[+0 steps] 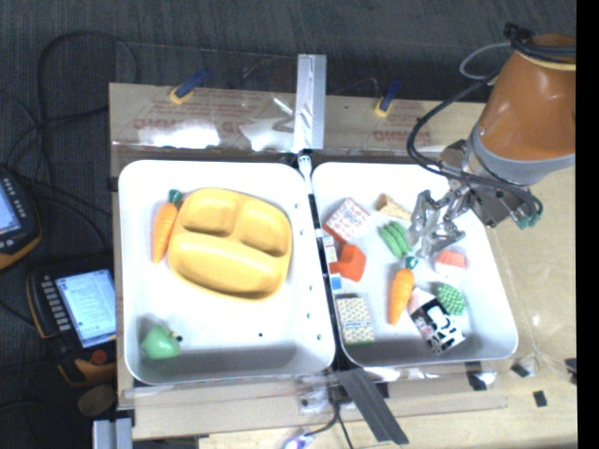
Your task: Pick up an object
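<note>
My gripper point(434, 238) hangs over the right bin point(501, 337), its fingers open and pointing down with nothing between them. Just left of it lies a green pea pod point(395, 239). A small carrot point(401, 291) sits below it, and a pink-and-white sushi piece point(451, 260) is at its lower right. Further left are an orange block point(351, 262) and a red-and-white box point(346, 219). Near the front lie a checkered box point(355, 318), a green knobbly piece point(451, 297) and a black-and-white toy point(438, 325).
The left bin point(131, 251) holds a big yellow divided plate point(229, 241), a carrot point(164, 229) by its left wall and a green toy point(160, 342) at the front left. A metal divider point(310, 101) stands behind the bins. The orange arm band point(533, 92) looms at right.
</note>
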Controlling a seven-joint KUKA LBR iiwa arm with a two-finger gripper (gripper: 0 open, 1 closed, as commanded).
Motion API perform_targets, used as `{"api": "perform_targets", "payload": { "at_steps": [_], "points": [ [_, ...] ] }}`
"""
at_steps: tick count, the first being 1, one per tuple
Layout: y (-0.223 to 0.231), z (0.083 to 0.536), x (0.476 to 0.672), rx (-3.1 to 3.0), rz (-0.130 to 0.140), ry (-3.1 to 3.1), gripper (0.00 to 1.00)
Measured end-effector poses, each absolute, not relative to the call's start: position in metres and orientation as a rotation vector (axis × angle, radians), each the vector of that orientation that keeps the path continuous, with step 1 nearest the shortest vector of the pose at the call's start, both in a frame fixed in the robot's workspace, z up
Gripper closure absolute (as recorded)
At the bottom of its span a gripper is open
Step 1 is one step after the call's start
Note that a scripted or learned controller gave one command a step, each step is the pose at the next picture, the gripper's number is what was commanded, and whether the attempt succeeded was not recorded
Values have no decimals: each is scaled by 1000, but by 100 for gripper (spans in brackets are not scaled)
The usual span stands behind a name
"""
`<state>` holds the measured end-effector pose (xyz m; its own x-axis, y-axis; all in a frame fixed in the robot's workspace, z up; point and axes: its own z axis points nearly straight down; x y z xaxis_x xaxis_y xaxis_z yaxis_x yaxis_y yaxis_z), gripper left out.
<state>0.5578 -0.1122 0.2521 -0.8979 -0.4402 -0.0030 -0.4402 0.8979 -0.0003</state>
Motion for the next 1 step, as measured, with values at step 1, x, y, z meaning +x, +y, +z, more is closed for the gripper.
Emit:
{"api": "perform_targets", "payload": {
  "at_steps": [1],
  "points": [
    [-105,216,506,-747,4,3050,100]
  ]
}}
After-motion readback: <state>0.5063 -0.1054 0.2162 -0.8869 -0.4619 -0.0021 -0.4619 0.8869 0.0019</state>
